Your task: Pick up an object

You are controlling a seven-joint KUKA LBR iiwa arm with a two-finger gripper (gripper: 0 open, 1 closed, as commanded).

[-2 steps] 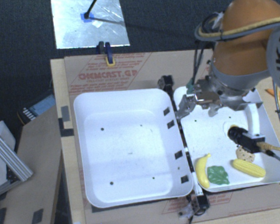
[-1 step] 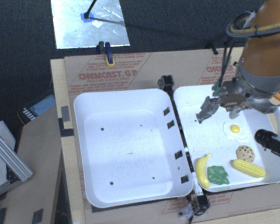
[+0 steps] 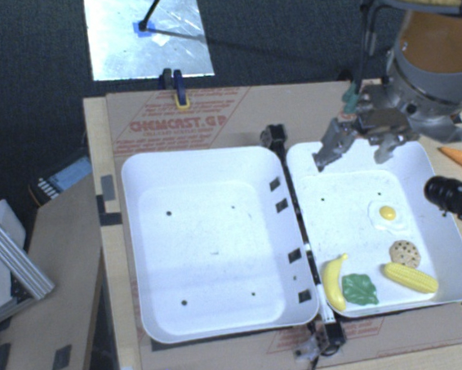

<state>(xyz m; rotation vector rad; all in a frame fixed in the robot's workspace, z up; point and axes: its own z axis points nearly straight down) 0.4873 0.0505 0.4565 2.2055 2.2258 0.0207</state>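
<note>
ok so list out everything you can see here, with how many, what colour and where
bins: 2, white, side by side on the bench
fried egg: 1, white and yellow, right bin
cookie: 1, tan, right bin, below the egg
corn: 1, yellow, right bin, near front
banana: 1, yellow, right bin, front left
leaf: 1, green, beside the banana
carrot: 1, orange, outside the right bin
foil sheet: 1, silver, floor beyond the bench
arm: 1, grey and orange, over the right bin's far edge
gripper: 1, grey, above that bin's far side
</note>
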